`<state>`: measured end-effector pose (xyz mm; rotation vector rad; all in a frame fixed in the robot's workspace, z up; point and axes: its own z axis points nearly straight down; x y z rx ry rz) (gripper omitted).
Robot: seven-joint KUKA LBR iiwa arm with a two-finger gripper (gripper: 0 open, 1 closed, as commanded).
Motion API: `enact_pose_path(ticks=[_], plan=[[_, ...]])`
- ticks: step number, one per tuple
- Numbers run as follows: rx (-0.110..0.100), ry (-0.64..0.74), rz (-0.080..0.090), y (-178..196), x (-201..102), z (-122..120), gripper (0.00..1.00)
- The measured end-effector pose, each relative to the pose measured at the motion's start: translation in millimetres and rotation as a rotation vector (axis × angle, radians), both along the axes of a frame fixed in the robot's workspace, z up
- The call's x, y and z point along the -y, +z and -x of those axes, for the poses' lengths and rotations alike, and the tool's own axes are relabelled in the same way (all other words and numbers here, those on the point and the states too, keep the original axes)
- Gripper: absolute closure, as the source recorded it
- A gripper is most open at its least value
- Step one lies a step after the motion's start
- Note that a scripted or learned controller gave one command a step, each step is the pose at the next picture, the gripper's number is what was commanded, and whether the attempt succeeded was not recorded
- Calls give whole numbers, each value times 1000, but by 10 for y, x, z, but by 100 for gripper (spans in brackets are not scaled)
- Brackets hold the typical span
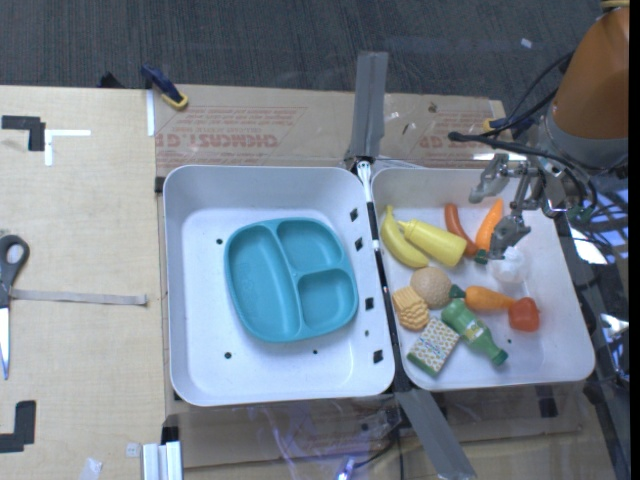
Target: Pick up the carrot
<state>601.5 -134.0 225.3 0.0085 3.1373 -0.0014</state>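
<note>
The gripper (510,230) hangs over the right bin (560,368), close to the upper carrot (489,224), which lies tilted beside a red chili (456,221). Whether the fingers are apart or together, I cannot tell; they blur into cables. A second carrot (487,298) lies lower, touching a tomato (524,314). Best, I judge, to straddle the upper carrot across its narrow width, clear of the chili and the yellow bottle (436,240). The white lump (508,265) under the gripper is hard to identify.

arm (598,78) cut off at right edge; scissors (8,268) cropped left
</note>
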Motion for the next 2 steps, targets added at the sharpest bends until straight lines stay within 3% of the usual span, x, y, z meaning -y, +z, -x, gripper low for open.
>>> enact_pose_path(ticks=[1, 2], plan=[[-1, -56, 0, -1073, 298, -153, 0], [6, -53, 1, -960, 284, -176, 100]])
